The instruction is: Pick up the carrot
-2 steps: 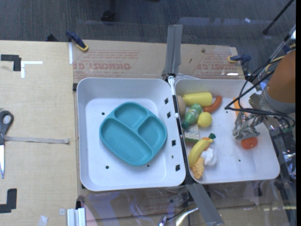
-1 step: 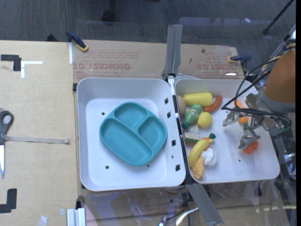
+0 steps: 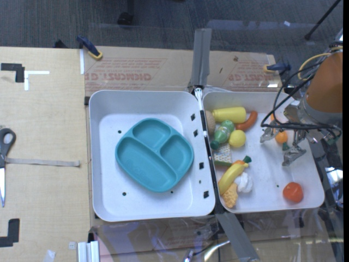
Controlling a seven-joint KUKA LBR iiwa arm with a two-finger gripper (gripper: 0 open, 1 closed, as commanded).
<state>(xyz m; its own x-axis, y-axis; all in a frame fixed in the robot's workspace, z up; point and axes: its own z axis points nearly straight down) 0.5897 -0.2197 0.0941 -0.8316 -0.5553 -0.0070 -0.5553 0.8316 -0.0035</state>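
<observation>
The gripper (image 3: pixel 279 146) hung over the right bin (image 3: pixel 262 205), near that bin's right wall, with the grey arm and its orange band (image 3: pixel 327 83) above it at the right edge of the view. Its two fingers (image 3: pixel 293 155) were spread apart, released, with nothing clamped between them. One finger pointed toward the left, the other toward the lower right.

The carrot (image 3: pixel 239 164) lay well to the left of the gripper and slightly below it — a small orange piece with a green tip, resting against the top end of the banana (image 3: pixel 231 177). It was apart from both fingers.

A small orange ball (image 3: pixel 281 137) sat just beside the gripper, in the gap between the spread fingers at their upper side; contact with either finger could not be determined. A red tomato (image 3: pixel 293 192) lay below the gripper, near the bin's lower right corner.

Farther left of the gripper, along the bin's left wall, were a yellow cylinder (image 3: pixel 229 114), a red sausage (image 3: pixel 246 120), a lemon (image 3: pixel 237 139) and a green vegetable (image 3: pixel 222 132) — all clustered close together.

The left bin (image 3: pixel 101 162), well apart from the gripper, held a teal divided plate (image 3: pixel 154 154).
</observation>
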